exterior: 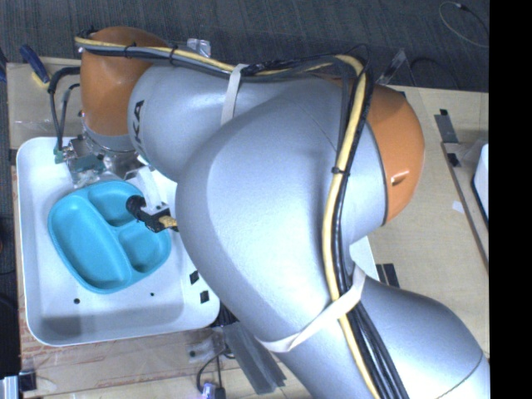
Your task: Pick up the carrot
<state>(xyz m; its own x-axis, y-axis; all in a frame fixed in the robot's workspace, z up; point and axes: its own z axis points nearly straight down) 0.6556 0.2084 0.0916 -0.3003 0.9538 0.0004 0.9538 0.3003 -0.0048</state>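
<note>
- Where the bench meets its left edge, the left white bin lies, with its front wall and left wall in plain sight
- A blue dish with three compartments rests on that bin's floor, close to the left wall and about midway between the back wall and the front wall
- A few small dark marks dot the bin floor between the dish and the front wall
- The gripper hangs over the bin's back left corner, just beyond the far rim of the blue dish; whether it is wide, narrow or holding anything cannot be told from this angle
- Right above the gripper sits the orange band of the wrist
- The grey arm sweeps from there across the middle of the bench to the front right corner, covering the bin's right side and most of what lies past it
- Where the carrot lies cannot be told
- Pale bench wood runs along the right edge beside the arm
</note>
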